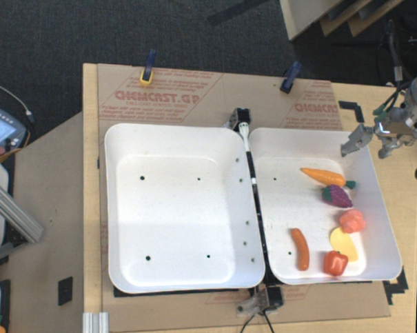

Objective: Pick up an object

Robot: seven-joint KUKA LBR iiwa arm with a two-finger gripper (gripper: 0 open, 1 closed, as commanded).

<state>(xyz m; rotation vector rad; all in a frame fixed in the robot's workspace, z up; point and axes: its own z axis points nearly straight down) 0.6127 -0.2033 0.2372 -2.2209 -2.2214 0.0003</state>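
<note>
Toy carrot (323, 177) lies in right bin (285, 148), upper part, long axis approx. left-right, green tip to the right. Purple veg (337, 196) sits just below it. Gripper (372, 140) is seen above and to carrot's right, over bin's far right edge, fingers spread apart, nothing held.

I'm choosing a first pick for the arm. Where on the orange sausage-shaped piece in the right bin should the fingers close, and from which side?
Probably across the middle of the sausage, coming straight down. It lies flat, long and narrow, with bare bin floor on both long sides, so the gripper should close across its width.
</note>
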